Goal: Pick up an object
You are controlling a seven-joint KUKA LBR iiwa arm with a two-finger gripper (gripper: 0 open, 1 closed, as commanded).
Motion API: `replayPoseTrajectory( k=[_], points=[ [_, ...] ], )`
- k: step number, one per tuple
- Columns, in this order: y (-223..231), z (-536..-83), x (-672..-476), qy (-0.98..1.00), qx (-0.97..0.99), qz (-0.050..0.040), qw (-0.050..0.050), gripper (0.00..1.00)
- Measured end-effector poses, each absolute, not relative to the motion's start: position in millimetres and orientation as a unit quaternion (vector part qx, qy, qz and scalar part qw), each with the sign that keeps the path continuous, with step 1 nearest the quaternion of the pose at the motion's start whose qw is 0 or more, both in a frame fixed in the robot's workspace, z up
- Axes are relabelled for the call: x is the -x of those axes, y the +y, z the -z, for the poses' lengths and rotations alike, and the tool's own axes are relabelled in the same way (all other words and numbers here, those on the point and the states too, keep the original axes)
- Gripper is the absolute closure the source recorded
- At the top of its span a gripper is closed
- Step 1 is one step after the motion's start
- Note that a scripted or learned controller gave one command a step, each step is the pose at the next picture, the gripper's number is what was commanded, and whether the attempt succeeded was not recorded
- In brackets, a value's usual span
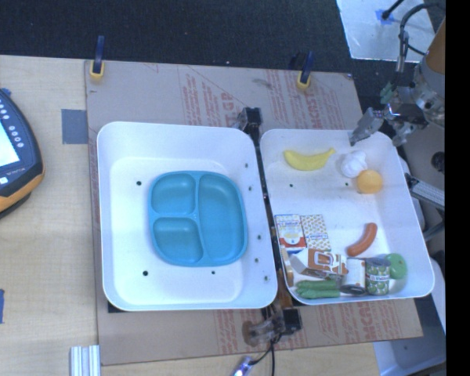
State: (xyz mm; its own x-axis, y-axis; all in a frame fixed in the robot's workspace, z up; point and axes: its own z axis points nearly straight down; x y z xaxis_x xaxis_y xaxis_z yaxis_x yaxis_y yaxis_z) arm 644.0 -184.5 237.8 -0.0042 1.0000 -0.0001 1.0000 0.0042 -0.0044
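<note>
My gripper [381, 129] hangs over the far right corner of the right bin [403, 210], its two fingers spread open with nothing between them. Just below it in the bin lie a white ball-like object [352, 163] and an orange [369, 181]. A yellow banana [308, 159] lies to their left. Nearer the front are a red sausage [361, 240], small printed cartons [301, 233], a green pea pod [317, 289], a small can [377, 276] and a green fruit [396, 266].
The left bin [125, 210] holds a blue divided plate [197, 218]. A teach pendant [8, 151] lies on the bench at far left. Two clamps [98, 61] [304, 70] pin the cardboard at the back.
</note>
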Motion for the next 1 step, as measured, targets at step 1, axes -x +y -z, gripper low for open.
replayPoseTrajectory(
  k=[1],
  points=[
    [-179.9, -170.7, -595.6, -0.709, 0.705, -0.0021, 0.001, 0.0]
  ],
)
